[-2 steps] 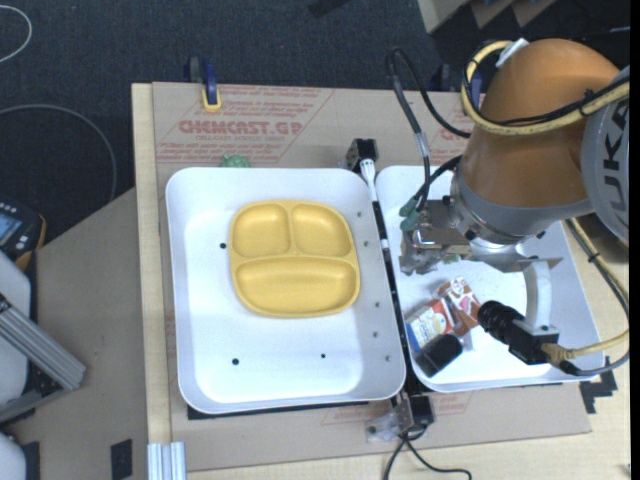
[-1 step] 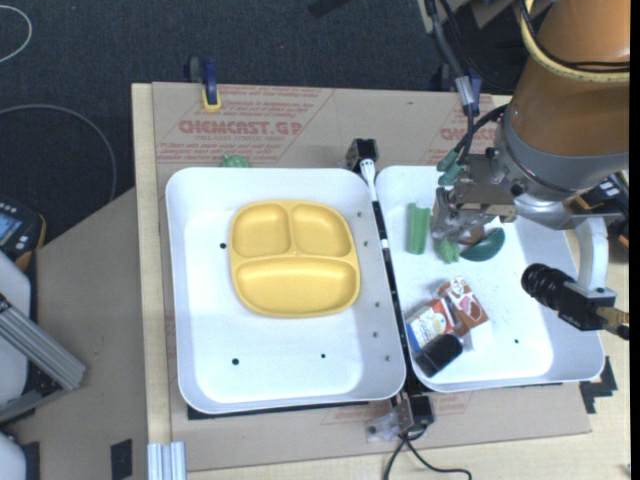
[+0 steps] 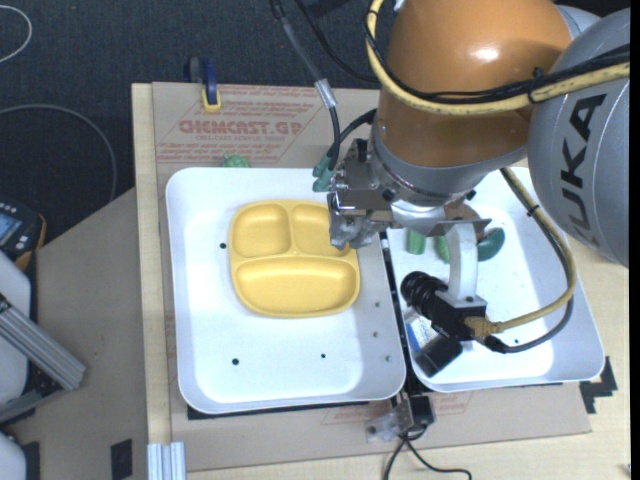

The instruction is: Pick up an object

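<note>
Risk is a rim grab gone wrong. The gripper sits low at the upper right corner of the yellow divided plate, right where the plate nears the wall between the bins. The wrist housing hides the business end, so I cannot tell if it is apart, together or clamped on anything. Not calling it a hold.

Failure modes, as I judge them:
- Plate is wide, smooth and shallow. A pinch on the thin rim likely slips, or tips the plate as it lifts.
- Off-centre grab: the far side would hang and could drag across the bottom of the left bin.
- Tight against the dividing wall: a small offset could land on the wall instead of the rim.
- Green pieces in the right bin lie partly under the arm. Probably two or three, hard to count. Not in the way of this try.

Surface: both bins are glossy white and low grip, with a few small dark dots in the left one. They sit on a brown printed board on a pale desk, with a blue clamp at the board's far edge. Room: dark floor around the desk.
</note>
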Motion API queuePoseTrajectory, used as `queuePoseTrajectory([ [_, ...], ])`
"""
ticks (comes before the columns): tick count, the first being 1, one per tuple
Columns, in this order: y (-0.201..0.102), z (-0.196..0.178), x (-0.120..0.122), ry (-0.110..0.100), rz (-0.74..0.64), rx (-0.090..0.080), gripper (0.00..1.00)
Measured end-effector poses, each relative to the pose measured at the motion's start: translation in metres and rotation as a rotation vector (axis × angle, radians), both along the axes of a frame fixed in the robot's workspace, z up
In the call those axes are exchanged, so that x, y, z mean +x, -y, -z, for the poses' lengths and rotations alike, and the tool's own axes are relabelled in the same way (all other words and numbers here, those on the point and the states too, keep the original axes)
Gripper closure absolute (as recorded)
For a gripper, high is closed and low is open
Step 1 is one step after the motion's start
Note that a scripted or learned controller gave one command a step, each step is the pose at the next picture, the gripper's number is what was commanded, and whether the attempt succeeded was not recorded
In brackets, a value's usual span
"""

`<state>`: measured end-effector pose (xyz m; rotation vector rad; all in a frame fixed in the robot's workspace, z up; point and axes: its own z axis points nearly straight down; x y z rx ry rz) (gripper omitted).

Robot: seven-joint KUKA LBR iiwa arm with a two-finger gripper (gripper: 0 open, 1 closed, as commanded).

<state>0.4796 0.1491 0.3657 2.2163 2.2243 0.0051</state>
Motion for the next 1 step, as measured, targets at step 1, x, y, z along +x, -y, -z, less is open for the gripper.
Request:
queuePoseTrajectory([
  [1, 0.0179, -0.0159, -0.0002, -0.001, 0.004, -0.001, 1.00],
])
